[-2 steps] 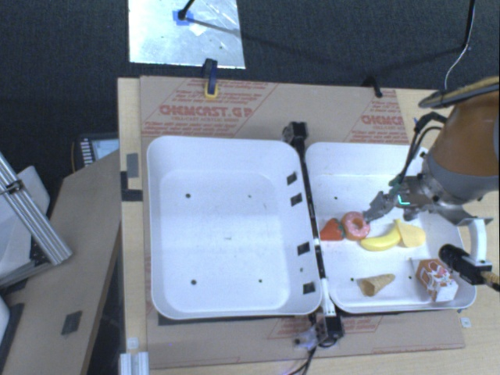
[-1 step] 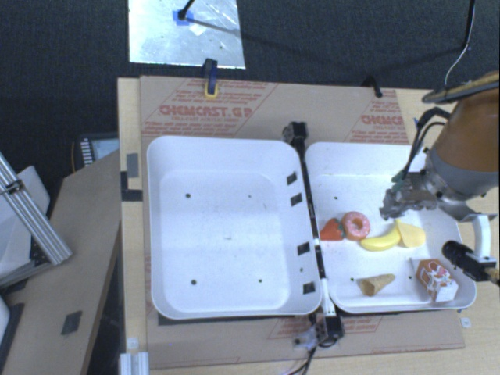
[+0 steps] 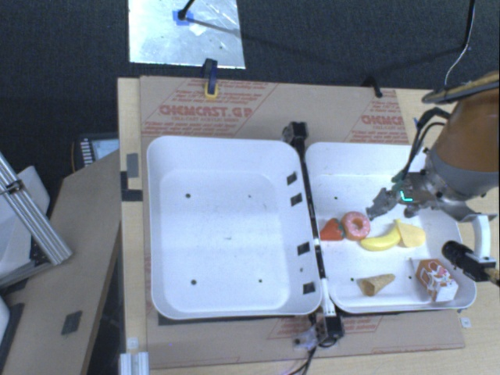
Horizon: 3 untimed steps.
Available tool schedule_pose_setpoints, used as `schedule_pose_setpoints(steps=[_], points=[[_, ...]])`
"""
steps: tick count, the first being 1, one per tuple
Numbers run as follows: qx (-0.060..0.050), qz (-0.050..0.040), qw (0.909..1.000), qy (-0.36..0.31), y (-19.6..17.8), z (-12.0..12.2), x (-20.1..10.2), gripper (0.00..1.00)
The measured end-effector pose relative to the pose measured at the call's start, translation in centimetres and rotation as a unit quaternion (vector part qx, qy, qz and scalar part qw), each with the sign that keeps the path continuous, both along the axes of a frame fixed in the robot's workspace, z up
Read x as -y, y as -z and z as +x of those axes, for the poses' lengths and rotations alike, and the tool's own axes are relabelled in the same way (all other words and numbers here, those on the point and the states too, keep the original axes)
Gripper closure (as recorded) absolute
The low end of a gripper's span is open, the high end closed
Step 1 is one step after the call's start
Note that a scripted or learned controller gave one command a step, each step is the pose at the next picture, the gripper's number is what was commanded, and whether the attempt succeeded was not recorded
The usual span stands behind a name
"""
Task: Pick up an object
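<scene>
Honestly, I can't tell the gripper's (image 3: pixel 385 201) jaw state; at its seven o'clock, the doughnut (image 3: pixel 357 225) touches the strawberry (image 3: pixel 333 230), risking a double grab.

A single camera hangs above the bench (image 3: pixel 258 100) and looks down at a slant, far enough off to take in both white bins whole: the left bin (image 3: pixel 168 158) and the right bin (image 3: pixel 344 156). The far bench edge sits toward the top. The arm (image 3: pixel 469 143) enters from the right side.
</scene>
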State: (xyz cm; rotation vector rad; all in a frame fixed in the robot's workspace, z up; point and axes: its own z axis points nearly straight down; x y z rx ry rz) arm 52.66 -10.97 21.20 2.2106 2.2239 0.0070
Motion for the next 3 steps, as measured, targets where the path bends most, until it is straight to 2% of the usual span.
schedule_pose_setpoints(steps=[1, 2, 3], points=[[0.001, 0.0000, 1.0000, -0.002, -1.1, 0.1, 0.0, 1.00], [0.001, 0.0000, 1.0000, -0.001, -1.1, 0.1, 0.0, 0.00], [-0.006, -0.0008, 1.0000, 0.005, 6.6, -0.5, 7.1, 0.00]])
